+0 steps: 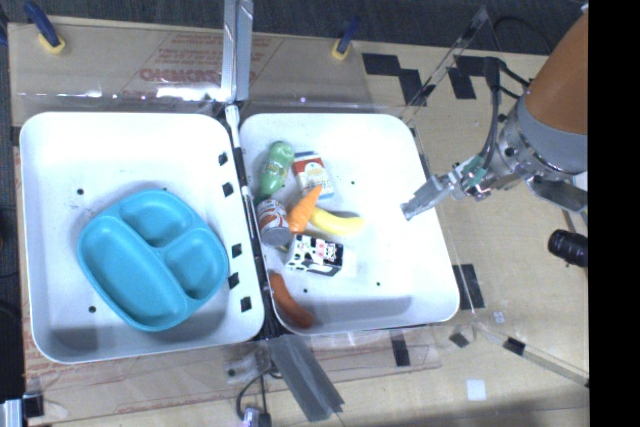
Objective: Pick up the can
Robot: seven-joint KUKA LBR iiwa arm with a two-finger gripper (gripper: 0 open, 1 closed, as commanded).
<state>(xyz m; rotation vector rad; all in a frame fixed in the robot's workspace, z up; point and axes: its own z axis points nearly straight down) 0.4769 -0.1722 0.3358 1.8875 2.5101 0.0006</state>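
Note:
The can (pixel 270 216) is small, with a reddish-brown and white label, and rests against the left wall of the right bin (pixel 400 285). An orange carrot-like piece (pixel 305 207) touches its right side, and a green bottle (pixel 275 167) lies just behind it. My gripper (pixel 415 206) hangs over the right edge of the same bin, well to the right of the can and apart from every object. Nothing shows in its grasp.
Also in the right bin are a red-and-white carton (pixel 310 167), a yellow banana (pixel 338 223), a black-and-white box (pixel 316 255) and a brown sausage-shaped piece (pixel 287 302). The left bin (pixel 50 165) holds a blue divided plate (pixel 150 260).

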